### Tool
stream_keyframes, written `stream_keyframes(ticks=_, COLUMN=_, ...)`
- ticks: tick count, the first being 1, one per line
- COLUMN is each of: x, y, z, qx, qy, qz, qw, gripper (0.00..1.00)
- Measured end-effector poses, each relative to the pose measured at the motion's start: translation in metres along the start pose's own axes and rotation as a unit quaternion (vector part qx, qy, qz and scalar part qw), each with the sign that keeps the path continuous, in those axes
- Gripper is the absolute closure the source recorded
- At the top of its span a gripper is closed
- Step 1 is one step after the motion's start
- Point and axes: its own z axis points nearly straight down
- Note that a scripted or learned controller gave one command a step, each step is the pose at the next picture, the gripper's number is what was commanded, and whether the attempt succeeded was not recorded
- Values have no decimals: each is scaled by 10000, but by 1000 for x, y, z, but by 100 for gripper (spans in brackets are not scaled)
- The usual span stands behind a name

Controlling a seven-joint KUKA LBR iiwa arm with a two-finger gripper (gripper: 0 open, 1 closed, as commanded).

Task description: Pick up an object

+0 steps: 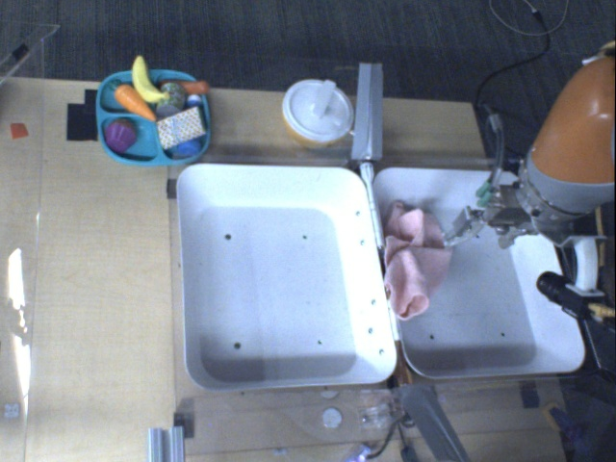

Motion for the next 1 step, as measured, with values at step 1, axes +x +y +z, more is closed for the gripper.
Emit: stream_keyframes(ticks=1, x=16, y=31, z=79, qx=0, qy=1, qz=-387, qw=9993, gripper=0)
